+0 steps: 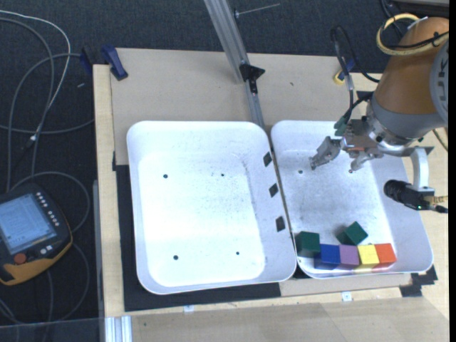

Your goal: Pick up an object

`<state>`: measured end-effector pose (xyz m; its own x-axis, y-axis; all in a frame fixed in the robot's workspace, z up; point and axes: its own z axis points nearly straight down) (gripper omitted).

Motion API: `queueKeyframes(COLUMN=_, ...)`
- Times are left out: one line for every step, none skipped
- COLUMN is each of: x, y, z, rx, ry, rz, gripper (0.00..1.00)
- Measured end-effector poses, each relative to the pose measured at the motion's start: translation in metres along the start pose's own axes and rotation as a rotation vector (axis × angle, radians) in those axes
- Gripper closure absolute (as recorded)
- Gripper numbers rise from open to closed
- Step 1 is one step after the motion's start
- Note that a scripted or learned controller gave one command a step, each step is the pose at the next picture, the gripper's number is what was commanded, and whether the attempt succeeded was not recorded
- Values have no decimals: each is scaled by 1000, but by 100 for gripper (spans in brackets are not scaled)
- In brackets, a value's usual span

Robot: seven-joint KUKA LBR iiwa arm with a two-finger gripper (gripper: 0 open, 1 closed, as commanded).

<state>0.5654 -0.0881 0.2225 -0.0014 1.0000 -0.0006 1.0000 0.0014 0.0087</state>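
I saw the gripper [335, 158] hovering with jaws spread and holding nothing over the far part of the right bin [402, 212], well apart from the blocks [347, 248] clustered along its near wall.

The arm [420, 70] is cut off by the right edge, so its upper length is out of sight. It covers the far right corner of the right bin [406, 212] beneath it. A metal pole [228, 34] runs out of the top edge. The handheld control unit [28, 237] at the left is clipped by the left edge, and its screen is too small to read. Cables [35, 70] on the floor leave the left edge
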Motion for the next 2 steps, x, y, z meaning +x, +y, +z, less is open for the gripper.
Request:
queueKeyframes(x=34, y=41, z=-45, rx=0, ry=1, rz=-5, gripper=0)
queueKeyframes(x=24, y=89, z=28, rx=12, ry=0, rz=0, gripper=0)
